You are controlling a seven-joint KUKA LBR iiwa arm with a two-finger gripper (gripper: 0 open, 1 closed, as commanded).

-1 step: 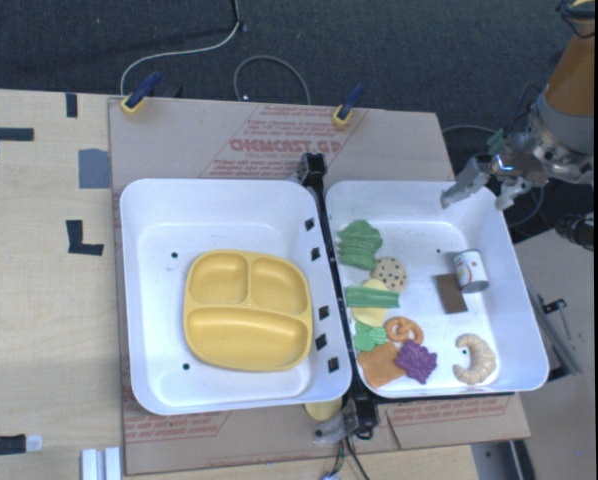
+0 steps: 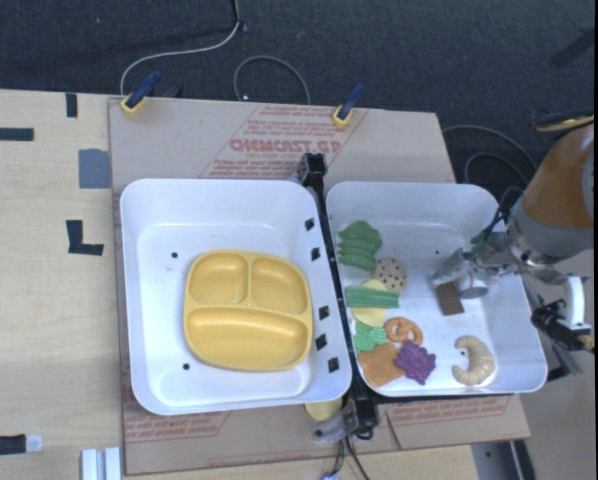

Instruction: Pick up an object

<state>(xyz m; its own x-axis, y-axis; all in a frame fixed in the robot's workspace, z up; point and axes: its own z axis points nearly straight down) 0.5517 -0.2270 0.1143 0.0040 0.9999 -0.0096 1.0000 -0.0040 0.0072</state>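
We see two white bins side by side on the bench. The left bin (image 2: pixel 139 268) holds a yellow plate (image 2: pixel 247 310). The right bin (image 2: pixel 419 203) holds toy food: green leaves (image 2: pixel 359 243) at its 10 o'clock, a cookie (image 2: pixel 389 273) just below them, a green bean (image 2: pixel 371 296), a pretzel (image 2: pixel 402 329), purple grapes (image 2: pixel 416 361) on an orange slice (image 2: pixel 377 368) at 7 o'clock, and a croissant (image 2: pixel 474 360) at 5 o'clock.

The arm (image 2: pixel 559 193) reaches in from 3 o'clock. Its gripper (image 2: pixel 459 280) hangs over the right bin's 3 o'clock area, with a brown tip (image 2: pixel 449 301) low, near the bin floor. We cannot tell how its jaws stand, and we see nothing held in it.

We judge this to be the reach step: no object is picked up yet. The nearest things are the croissant, toward 5 o'clock of the gripper, and the cookie, toward 9 o'clock; both lie apart from it. The next move calls for settling on one of them, centring over it and then descending. The croissant lies alone, so we think it the easier target; the clustered pieces at 7 o'clock risk a jostled neighbour.
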